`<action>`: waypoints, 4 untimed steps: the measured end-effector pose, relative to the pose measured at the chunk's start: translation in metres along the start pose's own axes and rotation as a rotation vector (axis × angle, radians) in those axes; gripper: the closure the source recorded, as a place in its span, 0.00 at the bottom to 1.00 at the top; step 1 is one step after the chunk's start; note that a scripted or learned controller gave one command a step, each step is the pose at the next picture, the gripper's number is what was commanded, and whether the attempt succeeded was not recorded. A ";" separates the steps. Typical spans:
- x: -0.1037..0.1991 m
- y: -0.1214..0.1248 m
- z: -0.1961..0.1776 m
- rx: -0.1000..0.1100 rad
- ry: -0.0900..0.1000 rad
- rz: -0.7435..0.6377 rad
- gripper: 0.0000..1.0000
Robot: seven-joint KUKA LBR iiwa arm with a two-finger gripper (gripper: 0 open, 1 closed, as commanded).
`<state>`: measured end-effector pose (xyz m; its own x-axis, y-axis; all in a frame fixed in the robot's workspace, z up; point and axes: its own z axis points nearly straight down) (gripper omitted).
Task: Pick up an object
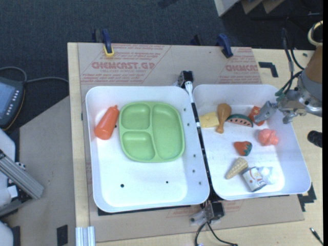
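Approach step: the pincer (267, 113) hangs at the far right side of the right bin (302, 160), touching or just over a small red-orange toy (257, 114); can't tell if it's released or clenched, so nothing counts as picked yet. Next move, I'd judge, needs a clean drop onto one toy w/ room both sides. The watermelon slice (239, 120), drumstick (223, 116) and pink toy (267, 137) sit near; strawberry (243, 147), cone (236, 168) and carton (256, 178) lie nearer the front, and the green plate (152, 131) and orange bottle (106, 122) are in the left bin.

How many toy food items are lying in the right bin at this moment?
7 in the right bin: cheese wedge, drumstick, watermelon slice, strawberry, pink piece, ice cream cone, small carton. A red piece beside the gripper is partly hidden.
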<state>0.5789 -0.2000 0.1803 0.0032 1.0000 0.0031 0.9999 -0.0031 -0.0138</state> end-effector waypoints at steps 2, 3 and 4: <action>0.003 -0.005 0.040 -0.008 -0.001 -0.003 0.00; 0.004 -0.006 0.093 -0.007 -0.001 -0.004 0.00; 0.003 -0.004 0.079 -0.015 -0.004 -0.003 1.00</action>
<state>0.5739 -0.1963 0.1016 -0.0003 1.0000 -0.0008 1.0000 0.0003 0.0010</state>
